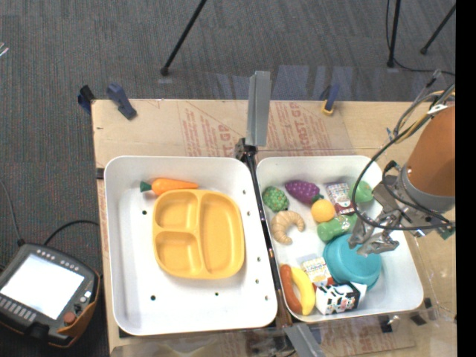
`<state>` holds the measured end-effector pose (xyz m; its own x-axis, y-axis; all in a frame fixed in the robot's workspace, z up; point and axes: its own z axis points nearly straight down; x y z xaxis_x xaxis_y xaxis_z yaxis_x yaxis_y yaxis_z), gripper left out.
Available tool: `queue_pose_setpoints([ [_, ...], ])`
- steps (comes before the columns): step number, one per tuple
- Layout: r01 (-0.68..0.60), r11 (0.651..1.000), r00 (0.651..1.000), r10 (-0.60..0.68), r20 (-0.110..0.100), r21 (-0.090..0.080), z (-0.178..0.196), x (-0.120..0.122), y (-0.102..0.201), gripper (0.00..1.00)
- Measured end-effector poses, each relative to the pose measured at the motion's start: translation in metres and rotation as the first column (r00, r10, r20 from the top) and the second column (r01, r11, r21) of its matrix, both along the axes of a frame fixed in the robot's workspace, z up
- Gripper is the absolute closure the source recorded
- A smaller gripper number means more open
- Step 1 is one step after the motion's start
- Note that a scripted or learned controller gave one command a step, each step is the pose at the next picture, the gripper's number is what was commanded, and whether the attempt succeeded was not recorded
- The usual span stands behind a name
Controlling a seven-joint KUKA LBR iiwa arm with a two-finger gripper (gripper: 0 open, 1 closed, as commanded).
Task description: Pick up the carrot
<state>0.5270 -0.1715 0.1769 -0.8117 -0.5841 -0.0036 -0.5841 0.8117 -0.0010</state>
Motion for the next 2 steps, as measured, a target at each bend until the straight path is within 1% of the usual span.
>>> queue_pose_setpoints([
  [1,0.143,0.99,0.99,-0.143,-0.006,0.002,-0.026,0.006,0.015,1.0],
  [2,0.445,0.896,0.896,-0.445,-0.003,0.001,-0.025,0.026,0.028,1.0],
])
